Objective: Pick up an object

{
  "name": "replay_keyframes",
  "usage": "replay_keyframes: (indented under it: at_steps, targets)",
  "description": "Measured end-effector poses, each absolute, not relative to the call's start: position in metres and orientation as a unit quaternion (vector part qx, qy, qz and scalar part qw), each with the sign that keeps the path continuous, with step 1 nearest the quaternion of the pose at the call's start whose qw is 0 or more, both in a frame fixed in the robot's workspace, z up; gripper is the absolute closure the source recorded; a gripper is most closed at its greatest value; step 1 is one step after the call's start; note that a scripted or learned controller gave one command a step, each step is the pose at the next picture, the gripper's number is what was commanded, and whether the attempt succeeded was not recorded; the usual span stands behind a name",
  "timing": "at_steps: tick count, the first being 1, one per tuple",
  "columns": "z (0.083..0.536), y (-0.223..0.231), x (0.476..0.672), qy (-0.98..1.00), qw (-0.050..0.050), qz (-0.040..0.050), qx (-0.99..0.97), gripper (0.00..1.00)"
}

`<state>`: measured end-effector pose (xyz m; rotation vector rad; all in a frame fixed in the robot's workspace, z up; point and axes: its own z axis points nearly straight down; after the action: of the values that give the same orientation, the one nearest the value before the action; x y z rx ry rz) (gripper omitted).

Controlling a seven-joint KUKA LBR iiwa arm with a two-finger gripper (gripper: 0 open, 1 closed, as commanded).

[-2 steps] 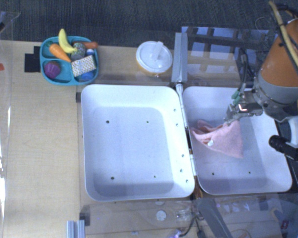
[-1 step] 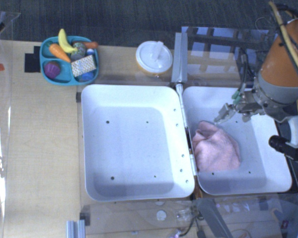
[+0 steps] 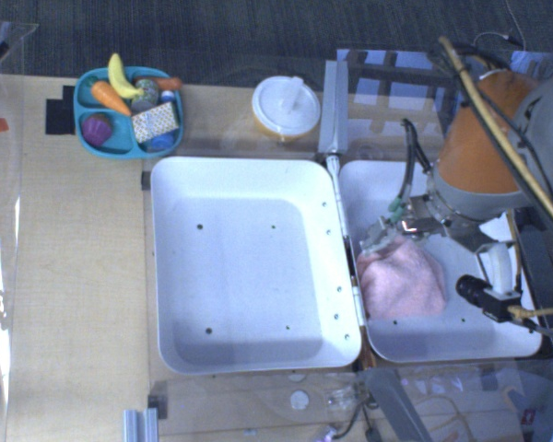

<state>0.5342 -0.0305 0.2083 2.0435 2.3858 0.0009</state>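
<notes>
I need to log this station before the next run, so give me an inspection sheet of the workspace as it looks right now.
Surface: wooden bench bearing two white bins; left bin, right bin.
Job's things: pink cloth in the right bin, against its left wall.
Clutter: blue tray of toy food and lidded white cup behind the left bin.
Grippers: gripper low over the cloth's top edge.
Cables: yellow hose along the arm; black cable to the wrist.
Surroundings: dark carpet beyond.
</notes>
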Motion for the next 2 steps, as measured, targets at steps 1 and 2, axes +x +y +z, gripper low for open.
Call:
replay_keyframes:
  at_steps: [1,2]
  targets:
    - [0.138,-0.094,0.530,0.754,0.000,-0.0002,0.657,0.00]
    - [0.091,-0.114,0.579,0.702,0.006,0.0046,0.712,0.00]
